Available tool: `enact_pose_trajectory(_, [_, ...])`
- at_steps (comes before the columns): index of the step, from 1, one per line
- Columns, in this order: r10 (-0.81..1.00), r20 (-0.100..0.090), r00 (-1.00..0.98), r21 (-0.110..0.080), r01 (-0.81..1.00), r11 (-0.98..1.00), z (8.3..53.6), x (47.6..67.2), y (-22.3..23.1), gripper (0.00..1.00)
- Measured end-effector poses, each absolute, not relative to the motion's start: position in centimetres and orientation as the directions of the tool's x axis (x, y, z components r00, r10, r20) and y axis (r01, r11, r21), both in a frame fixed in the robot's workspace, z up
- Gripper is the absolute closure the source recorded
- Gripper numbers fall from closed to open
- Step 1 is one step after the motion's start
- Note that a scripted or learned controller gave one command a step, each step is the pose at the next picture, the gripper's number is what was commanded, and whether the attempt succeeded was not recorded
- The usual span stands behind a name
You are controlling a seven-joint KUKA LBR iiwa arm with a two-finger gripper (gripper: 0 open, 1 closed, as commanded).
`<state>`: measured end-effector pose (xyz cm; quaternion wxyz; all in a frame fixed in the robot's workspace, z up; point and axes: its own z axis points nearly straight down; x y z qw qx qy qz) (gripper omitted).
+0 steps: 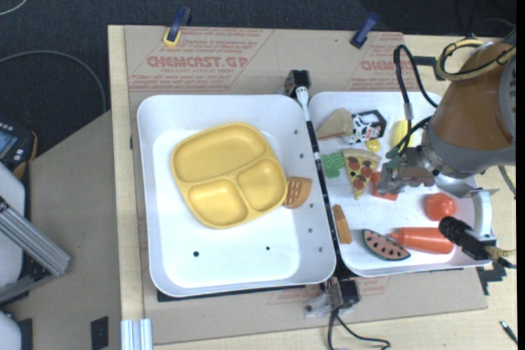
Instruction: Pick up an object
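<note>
Right now your hand [392, 179] hovers low in the right bin [459, 262]; its grip can't be read. Nearest, the pizza slice [359, 170] lies at nine o'clock.

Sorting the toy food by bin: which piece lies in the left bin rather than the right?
The brown waffle-like piece, beside the yellow plate. The other food pieces all lie in the right bin.

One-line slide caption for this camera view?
KUKA arm lowers its gripper among toy foods in the right bin; a yellow divided plate sits in the left bin.
</note>
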<state>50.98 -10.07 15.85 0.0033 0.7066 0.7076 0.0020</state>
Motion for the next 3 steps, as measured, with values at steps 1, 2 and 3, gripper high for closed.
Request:
enact_pose_trajectory(1, [1.0, -0.002, -0.001, 0.008, 1.0, 0.001, 22.3, 51.1, -10.1, 1.0])
enact_pose_trajectory(2, [1.0, -0.001, -0.001, 0.003, 1.0, 0.001, 22.5, 51.1, -10.1, 1.0])
enact_pose_trajectory(3, [1.0, 0.0, -0.005, 0.004, 1.0, 0.005, 21.5, 55.2, -7.1, 1.0])
